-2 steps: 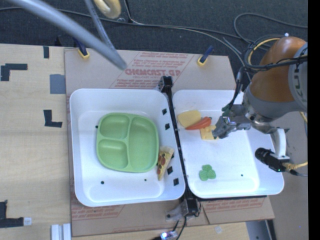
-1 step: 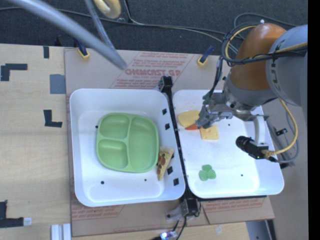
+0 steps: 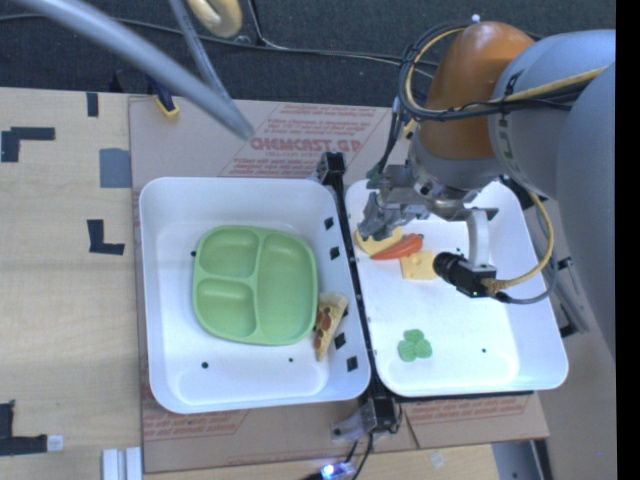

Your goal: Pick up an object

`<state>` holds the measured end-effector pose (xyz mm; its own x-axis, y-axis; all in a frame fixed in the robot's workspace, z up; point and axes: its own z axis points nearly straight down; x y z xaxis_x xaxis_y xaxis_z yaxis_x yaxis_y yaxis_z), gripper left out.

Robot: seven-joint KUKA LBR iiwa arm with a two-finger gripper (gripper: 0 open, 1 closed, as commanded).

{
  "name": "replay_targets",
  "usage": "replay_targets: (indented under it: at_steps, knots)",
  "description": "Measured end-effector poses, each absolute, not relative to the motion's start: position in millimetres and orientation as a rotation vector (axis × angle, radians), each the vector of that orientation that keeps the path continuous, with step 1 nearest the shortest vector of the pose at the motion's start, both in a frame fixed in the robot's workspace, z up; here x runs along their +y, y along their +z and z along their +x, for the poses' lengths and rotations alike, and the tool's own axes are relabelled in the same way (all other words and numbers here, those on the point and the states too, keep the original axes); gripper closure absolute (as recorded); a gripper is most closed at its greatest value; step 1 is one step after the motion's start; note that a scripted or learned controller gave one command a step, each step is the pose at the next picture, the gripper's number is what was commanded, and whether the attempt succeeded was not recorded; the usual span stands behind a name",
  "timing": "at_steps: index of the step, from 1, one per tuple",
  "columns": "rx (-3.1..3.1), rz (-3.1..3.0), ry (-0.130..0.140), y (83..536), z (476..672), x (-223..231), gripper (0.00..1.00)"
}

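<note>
My gripper [image 3: 381, 226] hangs low over the far left part of the right bin [image 3: 500, 368], right above a small pile of toy food. An orange carrot-like piece [image 3: 398, 247] lies just under its fingertips, with a yellow piece [image 3: 372, 238] peeking out to the left of it. A yellow cheese-like wedge [image 3: 419, 266] rests beside them. A green broccoli piece [image 3: 414, 346] sits nearer the front of the same bin. The arm's body hides the fingertips.
The left bin [image 3: 165, 368] holds a green divided plate [image 3: 254, 284] and a pizza slice [image 3: 327, 324] leaning by the divider. A black cable connector [image 3: 462, 274] hangs over the right bin. Grey poles cross the top left.
</note>
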<state>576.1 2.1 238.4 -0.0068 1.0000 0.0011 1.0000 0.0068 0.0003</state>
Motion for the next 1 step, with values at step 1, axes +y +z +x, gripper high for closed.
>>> replay_targets:
  at_steps: [1]
  knots:
    - [-2.228, -2.214, 0.0, 227.6, 603.7, 52.4, 1.0]
